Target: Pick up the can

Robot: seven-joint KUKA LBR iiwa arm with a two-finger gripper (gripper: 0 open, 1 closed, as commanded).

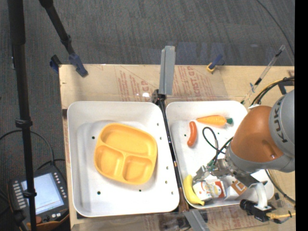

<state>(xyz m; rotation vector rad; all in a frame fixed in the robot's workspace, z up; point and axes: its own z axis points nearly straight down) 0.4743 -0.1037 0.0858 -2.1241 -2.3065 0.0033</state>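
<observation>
**Over the right bin, arm low above the can**

Across the bench, two white bins sit side by side. The left bin [77, 129] holds a yellow divided plate [126, 153] with three compartments, lying flat near its middle.

Reaching in from the right edge, the arm [269, 138] bends down over the right bin [178, 110], its orange band broad and near the camera. The gripper [217, 170] hangs low over the near part of that bin, just above a cluster of items. Its fingers are too dark and crowded by cable and wrist parts to read, so I cannot tell whether the claw stands apart or together, and nothing can be seen held between them.

The can [213, 188], white with red markings, lies on its side on the bin floor at the near edge, just under and slightly to the near side of the gripper. A banana [191, 190] lies just to its left, touching or almost touching it. Farther back lie a red sausage [192, 133] and a carrot [212, 121] with a green top, well apart from the can. A dark looped cable [210, 137] curls between them and the wrist.
</observation>
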